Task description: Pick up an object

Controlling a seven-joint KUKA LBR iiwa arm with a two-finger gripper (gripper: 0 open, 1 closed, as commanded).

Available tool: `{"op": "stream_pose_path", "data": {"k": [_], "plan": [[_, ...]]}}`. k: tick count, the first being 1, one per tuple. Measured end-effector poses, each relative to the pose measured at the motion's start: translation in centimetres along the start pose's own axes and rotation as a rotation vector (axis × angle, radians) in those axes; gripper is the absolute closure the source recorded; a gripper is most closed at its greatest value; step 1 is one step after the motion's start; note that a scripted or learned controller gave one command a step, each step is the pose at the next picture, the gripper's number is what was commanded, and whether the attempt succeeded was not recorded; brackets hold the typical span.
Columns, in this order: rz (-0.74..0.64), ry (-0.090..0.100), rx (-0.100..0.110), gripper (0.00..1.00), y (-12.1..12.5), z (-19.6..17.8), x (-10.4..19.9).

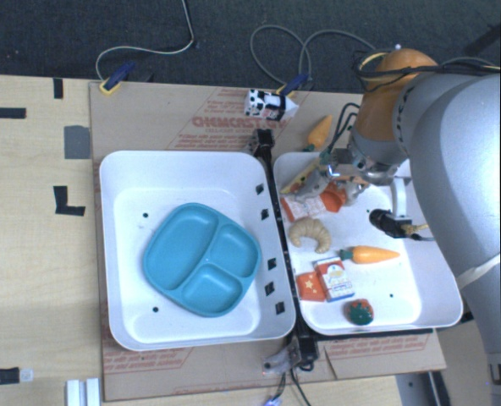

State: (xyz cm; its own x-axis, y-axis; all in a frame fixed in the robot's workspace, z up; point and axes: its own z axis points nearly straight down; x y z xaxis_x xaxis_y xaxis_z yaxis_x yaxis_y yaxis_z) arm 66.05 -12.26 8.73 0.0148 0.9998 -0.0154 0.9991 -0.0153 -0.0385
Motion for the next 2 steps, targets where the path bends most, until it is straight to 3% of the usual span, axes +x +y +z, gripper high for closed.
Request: {"op": "stream_pose_path", "data": {"k": [2], "plan": [[-0.004,-0.002,-0.019,0.0,-0.21,-0.13,0.06]]}}
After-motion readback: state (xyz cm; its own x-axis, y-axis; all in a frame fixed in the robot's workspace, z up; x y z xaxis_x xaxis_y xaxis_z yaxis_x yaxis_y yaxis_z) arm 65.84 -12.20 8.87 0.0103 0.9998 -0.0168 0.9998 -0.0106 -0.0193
